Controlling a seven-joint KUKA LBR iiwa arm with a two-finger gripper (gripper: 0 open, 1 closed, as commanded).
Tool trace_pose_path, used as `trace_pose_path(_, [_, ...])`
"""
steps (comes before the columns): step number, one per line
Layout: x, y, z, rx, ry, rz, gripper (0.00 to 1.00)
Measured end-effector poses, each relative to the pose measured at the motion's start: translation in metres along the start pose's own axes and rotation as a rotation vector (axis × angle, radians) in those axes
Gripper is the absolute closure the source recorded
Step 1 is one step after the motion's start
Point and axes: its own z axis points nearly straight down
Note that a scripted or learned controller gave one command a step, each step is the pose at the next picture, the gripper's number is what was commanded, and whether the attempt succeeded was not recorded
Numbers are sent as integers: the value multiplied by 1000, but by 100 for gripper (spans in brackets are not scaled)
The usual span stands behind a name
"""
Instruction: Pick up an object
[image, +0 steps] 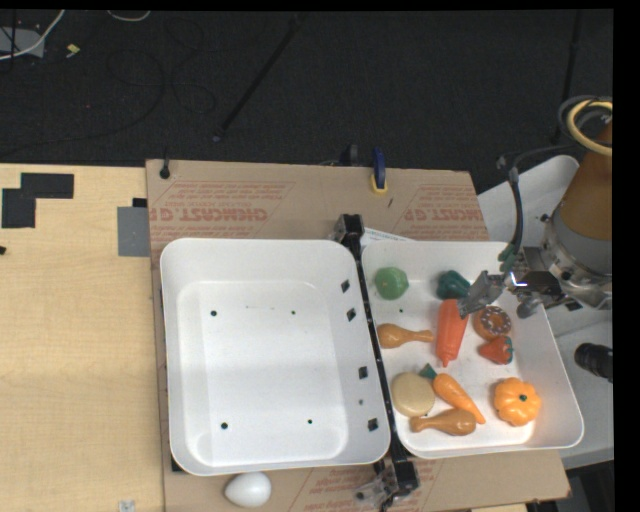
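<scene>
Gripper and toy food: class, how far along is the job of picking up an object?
Done: the gripper has reached the right bin, over the toys. In hand: nothing visibly held; the red pepper and doughnut lie in the bin beside it. Left: grasping and lifting one.

One fixed camera high above the cardboard-covered bench, angled down, taking in both shallow white plastic bins together.

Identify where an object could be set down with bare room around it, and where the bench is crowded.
Free: the left bin's floor, bordered by its four walls. Crowded: the right bin, where the claw sits among the carrots, pumpkin and green ball.
</scene>
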Motion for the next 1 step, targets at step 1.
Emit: trace_pose_path(1, [24,-2,180,14,4,-1,0])
